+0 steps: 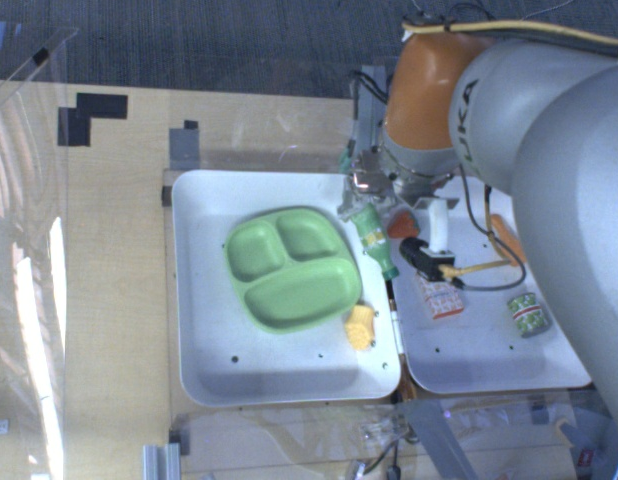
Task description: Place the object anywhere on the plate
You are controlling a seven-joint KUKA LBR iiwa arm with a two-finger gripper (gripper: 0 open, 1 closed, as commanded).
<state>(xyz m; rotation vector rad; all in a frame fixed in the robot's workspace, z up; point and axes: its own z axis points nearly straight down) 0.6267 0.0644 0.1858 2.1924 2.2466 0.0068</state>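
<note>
Gripper w/ green bottle — beside plate

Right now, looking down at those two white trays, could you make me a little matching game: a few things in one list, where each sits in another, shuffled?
Things:
1. green divided plate
2. yellow object
3. small green-and-white can
4. green bottle

Places:
A. in the right bin, near its right side
B. under the gripper, by the left bin's right wall
C. in the left bin, just off the plate's lower right corner
D. middle of the left bin

Pairs: 1-D, 2-C, 3-A, 4-B
</note>
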